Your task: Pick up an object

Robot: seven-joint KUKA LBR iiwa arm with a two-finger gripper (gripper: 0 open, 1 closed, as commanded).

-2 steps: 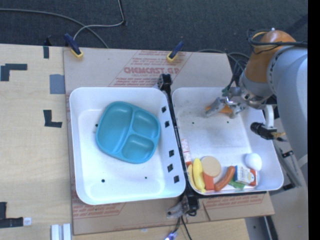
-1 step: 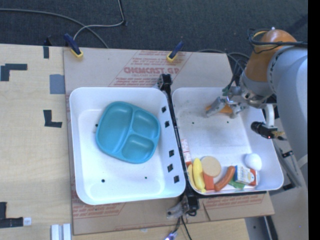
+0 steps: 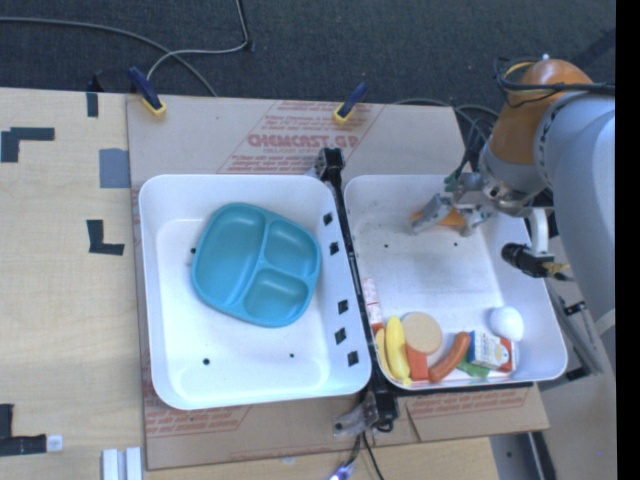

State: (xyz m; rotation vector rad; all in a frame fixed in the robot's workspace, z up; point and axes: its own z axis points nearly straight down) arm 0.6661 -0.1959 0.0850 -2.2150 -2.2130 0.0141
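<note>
My gripper [image 3: 437, 215] is low over the back part of the right bin [image 3: 440, 268], with the grey arm and its orange band [image 3: 530, 118] coming in from the right. A small orange object [image 3: 456, 220] shows right at the gripper's tip, partly hidden by it. Along the bin's front wall lie a yellow banana [image 3: 393, 346], a round tan piece [image 3: 421, 331], a red sausage [image 3: 449, 356], a small carton [image 3: 490, 351] and a white egg [image 3: 505, 321].
The left bin [image 3: 170, 368] holds a blue divided plate [image 3: 256, 264]. A black hinge strip [image 3: 341, 258] runs between the two bins. Cables [image 3: 530, 260] hang off the arm over the right bin's right rim.
</note>
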